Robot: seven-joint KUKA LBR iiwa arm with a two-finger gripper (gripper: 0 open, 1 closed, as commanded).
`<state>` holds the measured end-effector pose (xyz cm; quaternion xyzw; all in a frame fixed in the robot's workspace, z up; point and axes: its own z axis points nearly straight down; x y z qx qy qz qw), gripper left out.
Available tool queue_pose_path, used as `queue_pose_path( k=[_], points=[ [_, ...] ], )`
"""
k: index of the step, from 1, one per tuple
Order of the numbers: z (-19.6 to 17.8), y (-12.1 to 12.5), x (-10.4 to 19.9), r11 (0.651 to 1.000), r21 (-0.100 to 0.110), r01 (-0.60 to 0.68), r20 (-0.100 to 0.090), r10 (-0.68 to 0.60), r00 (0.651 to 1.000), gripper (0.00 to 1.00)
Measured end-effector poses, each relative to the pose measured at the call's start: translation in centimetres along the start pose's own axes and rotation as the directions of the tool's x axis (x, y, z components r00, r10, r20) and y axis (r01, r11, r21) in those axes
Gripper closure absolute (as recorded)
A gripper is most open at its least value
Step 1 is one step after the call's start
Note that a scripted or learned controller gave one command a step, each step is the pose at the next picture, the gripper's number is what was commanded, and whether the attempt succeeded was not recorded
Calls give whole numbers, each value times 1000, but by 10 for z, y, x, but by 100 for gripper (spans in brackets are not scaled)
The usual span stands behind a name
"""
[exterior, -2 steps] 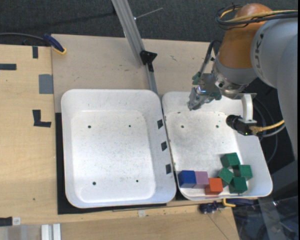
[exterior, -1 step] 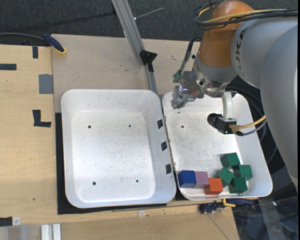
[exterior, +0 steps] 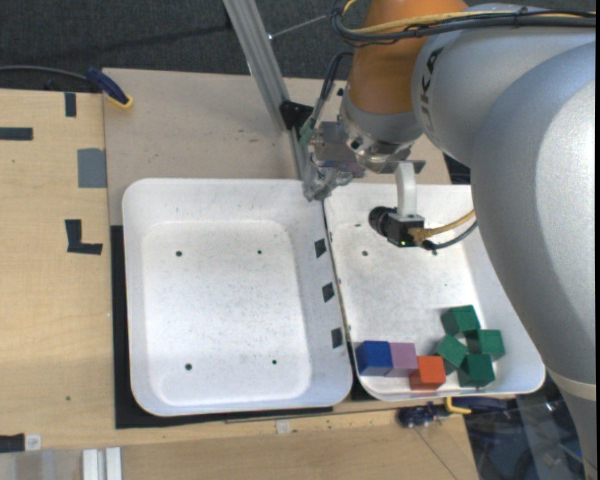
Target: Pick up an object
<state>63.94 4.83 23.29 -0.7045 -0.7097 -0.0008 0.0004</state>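
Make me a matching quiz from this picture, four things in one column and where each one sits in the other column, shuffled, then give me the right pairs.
Things:
1. small blue cube
2. small orange cube
3. cluster of green blocks
4. end effector

Places:
A. over the top edge where the two white bins meet
B. right bin's near right corner, furthest right of the blocks
C. right bin's near left corner, beside the pale purple cube
D. at the right bin's near rim, between the purple cube and the green ones

Pairs: 1-C, 2-D, 3-B, 4-A
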Motion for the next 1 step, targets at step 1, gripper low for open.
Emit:
queue_pose_path(
  k=[1],
  points=[
    [-8,14,47,1000,0,-1,0,1,1000,100]
  ],
)
